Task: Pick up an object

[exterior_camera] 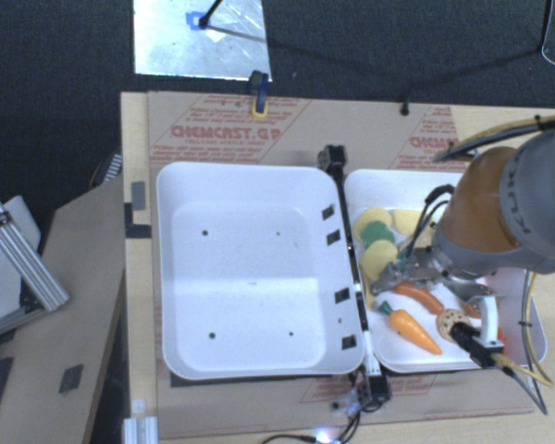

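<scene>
The shallow white plastic left bin (pixel 250 266) sits at nine o'clock. In the white right bin (pixel 402 185), yellow and green rounded toy pieces (pixel 381 234) cluster at its ten o'clock corner, and the orange plastic carrot (pixel 414 331) lies toward six o'clock. The grey two-finger gripper (pixel 386 285) hangs low just above the carrot, touching the yellow pieces; whether it pinches anything I cannot tell.

bench (pixel 139 276), brown board top, red print on protective sheet | shiny silver metal plate (pixel 202 24) on dark carpet beyond bench | yellow-blue clamp (pixel 258 95) at bench far edge | aluminium extrusion rail (pixel 18 257) at left | black clips between the bins
</scene>
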Controlling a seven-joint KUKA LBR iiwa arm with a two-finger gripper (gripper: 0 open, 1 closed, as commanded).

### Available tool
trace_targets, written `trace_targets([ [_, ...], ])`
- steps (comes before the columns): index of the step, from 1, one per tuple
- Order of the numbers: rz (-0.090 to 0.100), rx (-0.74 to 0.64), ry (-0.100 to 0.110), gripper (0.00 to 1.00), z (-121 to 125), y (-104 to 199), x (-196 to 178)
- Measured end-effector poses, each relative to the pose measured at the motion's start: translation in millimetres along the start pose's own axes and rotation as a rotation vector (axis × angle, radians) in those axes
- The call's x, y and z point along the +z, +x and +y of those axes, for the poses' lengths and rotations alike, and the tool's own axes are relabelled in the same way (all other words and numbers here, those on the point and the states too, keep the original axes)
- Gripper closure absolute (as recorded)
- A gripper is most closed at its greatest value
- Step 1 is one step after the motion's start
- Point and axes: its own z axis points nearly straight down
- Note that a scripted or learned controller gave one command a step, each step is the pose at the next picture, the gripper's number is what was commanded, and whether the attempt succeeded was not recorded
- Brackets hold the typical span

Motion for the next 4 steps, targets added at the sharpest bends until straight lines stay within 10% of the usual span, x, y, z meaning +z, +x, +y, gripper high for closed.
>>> trace_targets([
  [1, -0.003, 0.002, -0.005, 1.00, 1.8, -3.4, -11.3],
  [2, -0.004, 0.002, -0.009, 1.00, 52.9, -8.4, -1.3],
  [3, -0.003, 0.003, -0.005, 0.00, 50.6, -8.4, -1.2],
  [4, -0.001, -0.002, -0.013, 0.00, 31.9, 43.7, -107.2],
])
